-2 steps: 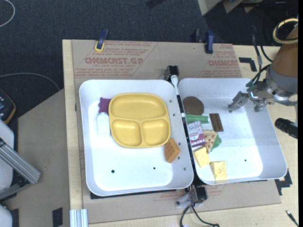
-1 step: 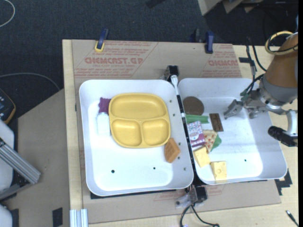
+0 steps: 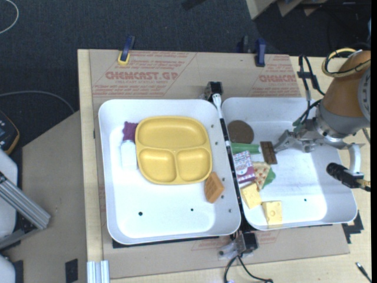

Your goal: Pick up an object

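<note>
My gripper reaches in from the right over the right bin, its tip just right of a small brown bar. Whether it touches the bar is unclear. Left of the bar lie a round brown cookie and a green and white packet. Two yellow cheese-like blocks rest near the bin's front. In the left bin sits a yellow divided plate, with a purple and white item at its left and a tan cracker at its lower right.
The arm's orange band and grey wrist hang over the right bin's far right side. A black part of the arm juts over the bin's right rim. Clamps hold the board at the back.
</note>
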Controlling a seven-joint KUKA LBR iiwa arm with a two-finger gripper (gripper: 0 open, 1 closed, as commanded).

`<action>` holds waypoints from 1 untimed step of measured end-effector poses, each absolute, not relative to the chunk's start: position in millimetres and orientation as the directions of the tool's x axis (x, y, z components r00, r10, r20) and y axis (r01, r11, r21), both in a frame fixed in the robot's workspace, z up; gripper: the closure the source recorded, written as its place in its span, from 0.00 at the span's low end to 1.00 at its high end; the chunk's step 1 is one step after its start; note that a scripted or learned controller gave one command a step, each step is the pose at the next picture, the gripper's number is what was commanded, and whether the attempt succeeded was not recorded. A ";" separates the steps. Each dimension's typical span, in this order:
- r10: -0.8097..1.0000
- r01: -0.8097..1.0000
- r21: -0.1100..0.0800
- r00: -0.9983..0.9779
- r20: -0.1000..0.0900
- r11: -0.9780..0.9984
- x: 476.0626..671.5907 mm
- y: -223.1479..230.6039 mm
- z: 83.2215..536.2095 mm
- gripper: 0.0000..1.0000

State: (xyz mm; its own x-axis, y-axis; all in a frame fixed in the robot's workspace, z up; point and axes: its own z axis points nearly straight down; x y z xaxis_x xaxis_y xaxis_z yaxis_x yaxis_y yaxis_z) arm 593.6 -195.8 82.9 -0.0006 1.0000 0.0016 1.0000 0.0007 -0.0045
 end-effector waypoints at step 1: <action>1.000 1.000 0.001 0.000 0.000 0.000 594.6 -196.4 95.7 1.00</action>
